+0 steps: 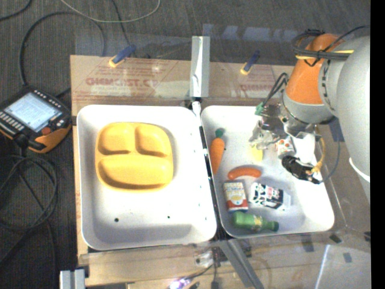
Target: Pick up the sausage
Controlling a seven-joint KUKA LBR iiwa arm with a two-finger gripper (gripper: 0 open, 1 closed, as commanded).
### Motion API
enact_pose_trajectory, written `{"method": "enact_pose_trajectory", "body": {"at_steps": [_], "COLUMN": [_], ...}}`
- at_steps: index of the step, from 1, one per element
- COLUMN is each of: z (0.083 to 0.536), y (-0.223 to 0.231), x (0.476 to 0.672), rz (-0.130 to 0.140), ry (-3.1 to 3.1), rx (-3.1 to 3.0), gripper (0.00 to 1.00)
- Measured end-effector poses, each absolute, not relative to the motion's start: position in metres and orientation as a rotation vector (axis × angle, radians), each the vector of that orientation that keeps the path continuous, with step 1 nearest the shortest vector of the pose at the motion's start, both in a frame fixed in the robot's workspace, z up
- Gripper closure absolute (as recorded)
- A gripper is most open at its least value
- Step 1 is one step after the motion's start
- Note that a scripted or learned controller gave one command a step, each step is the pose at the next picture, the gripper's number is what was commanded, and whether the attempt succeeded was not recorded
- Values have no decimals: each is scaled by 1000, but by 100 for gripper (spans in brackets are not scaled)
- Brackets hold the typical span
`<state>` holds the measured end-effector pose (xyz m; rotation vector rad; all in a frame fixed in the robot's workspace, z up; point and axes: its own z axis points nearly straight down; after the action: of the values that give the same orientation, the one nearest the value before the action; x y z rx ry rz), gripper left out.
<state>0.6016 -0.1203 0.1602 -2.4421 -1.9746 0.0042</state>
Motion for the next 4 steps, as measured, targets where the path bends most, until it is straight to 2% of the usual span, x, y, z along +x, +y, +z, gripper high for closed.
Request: {"method": "enact_pose_trajectory", "body": {"at_steps": [1,2,3,4], "z": [95,93,93,94], "y": [-108,-110,-112,-110], "x": [589,569,561,501], "rz": [0,-29,-16,-25], "ry": [-1919,-1524,-2291,-2110], "rx": [-2490,-2759,-2181,-2357], "gripper": [100,100,100,100]}}
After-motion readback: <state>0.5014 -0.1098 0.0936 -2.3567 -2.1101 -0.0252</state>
